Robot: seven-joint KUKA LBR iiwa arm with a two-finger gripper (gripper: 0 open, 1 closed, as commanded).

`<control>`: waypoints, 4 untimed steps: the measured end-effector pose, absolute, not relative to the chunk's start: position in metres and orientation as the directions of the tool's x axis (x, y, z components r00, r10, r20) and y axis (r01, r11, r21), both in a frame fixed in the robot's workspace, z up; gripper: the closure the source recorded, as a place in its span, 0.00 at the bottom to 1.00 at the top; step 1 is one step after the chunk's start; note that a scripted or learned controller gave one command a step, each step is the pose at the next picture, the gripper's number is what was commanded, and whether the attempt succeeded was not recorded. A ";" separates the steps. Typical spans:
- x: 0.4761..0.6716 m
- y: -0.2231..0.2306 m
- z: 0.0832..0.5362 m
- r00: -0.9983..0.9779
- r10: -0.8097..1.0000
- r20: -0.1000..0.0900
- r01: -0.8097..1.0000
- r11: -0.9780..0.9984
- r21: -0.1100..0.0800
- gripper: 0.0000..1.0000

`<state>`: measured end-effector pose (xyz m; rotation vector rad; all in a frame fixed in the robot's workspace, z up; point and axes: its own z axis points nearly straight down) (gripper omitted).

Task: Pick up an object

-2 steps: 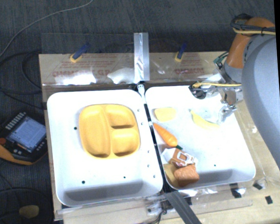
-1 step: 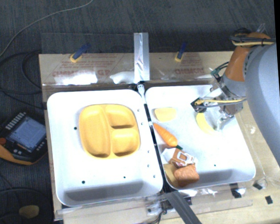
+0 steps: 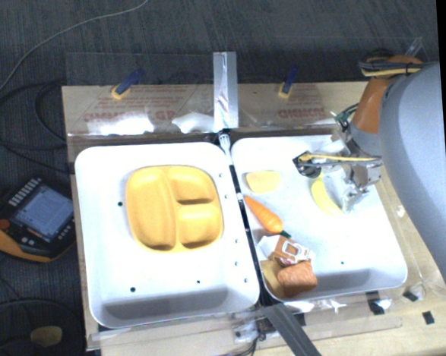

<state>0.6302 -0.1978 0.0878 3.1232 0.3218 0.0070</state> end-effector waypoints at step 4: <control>0.651 -0.137 0.217 0.919 0.394 -0.019 0.393 -0.919 -0.022 1.00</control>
